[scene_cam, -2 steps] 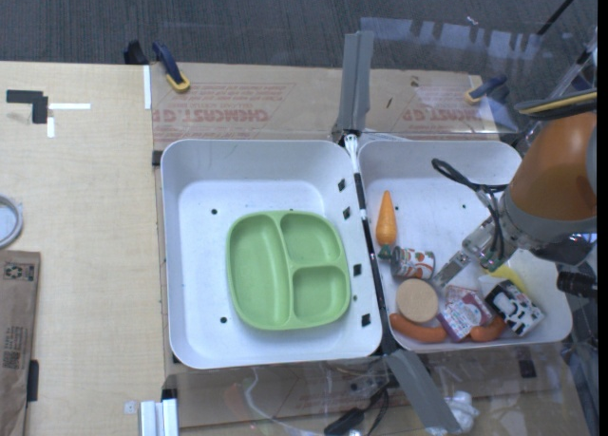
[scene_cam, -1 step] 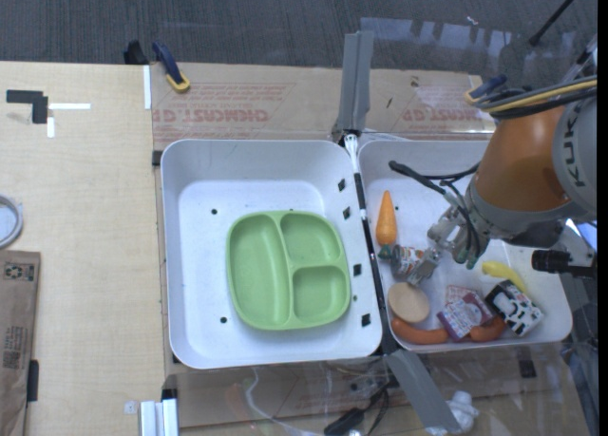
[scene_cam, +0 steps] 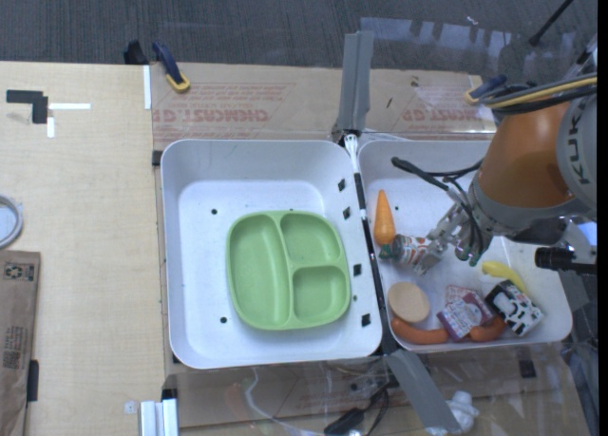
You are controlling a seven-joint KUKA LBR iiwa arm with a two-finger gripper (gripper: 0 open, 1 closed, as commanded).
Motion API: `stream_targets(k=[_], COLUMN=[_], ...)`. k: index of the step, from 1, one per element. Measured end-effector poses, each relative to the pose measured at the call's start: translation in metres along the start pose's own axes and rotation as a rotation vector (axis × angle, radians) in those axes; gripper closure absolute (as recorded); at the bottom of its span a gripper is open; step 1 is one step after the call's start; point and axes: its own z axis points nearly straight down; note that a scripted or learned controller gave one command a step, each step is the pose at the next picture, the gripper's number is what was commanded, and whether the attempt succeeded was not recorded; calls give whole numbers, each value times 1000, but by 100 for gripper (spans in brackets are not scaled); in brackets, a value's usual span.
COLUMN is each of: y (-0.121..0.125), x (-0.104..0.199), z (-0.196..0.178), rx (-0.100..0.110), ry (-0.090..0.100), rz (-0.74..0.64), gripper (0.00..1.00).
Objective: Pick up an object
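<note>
Wooden table (scene_cam: 76, 197), two white bins: right bin (scene_cam: 560, 315) holds a small bottle-like item (scene_cam: 407, 252) lying crosswise just left of the tool (scene_cam: 454, 242), carrot (scene_cam: 383, 217) beyond it; tool's grip state cannot be told; left bin (scene_cam: 185, 235) holds a green tray (scene_cam: 288, 270).

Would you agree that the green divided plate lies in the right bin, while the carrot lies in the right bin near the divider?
Not quite: the camera view shows the green divided plate in the left bin, not the right one. The carrot does lie in the right bin near the divider.
</note>
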Motion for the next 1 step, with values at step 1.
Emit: stream_targets(k=[1], y=[81], x=[24], z=[-90], rx=[4], ry=[3], rz=[383], gripper=[100])
